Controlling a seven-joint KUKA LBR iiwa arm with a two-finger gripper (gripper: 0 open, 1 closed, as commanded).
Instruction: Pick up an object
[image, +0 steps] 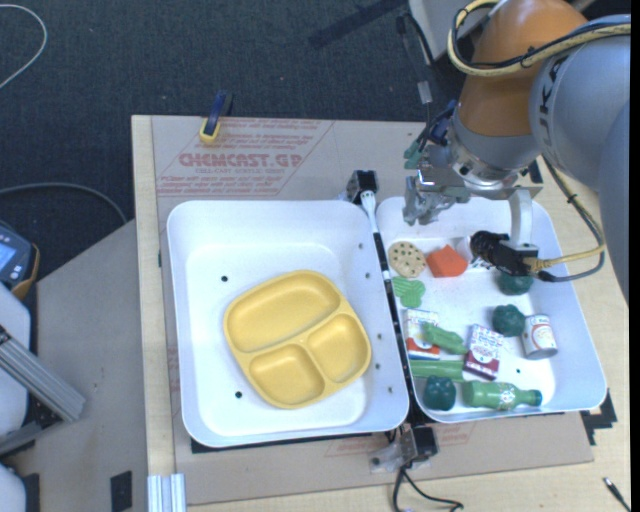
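White bin rim beside tool, perhaps.

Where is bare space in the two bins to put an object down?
The left bin has bare floor all around the yellow divided plate, widest along its top and left walls. The right bin is crowded; only a small patch right of the can stays bare.

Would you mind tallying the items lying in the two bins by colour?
Yellow: 1, the divided tray
Green: 5
Orange: 1, the block
Tan: 1, the cookie
Red-and-white: 3, two cartons and a can
Total: 11
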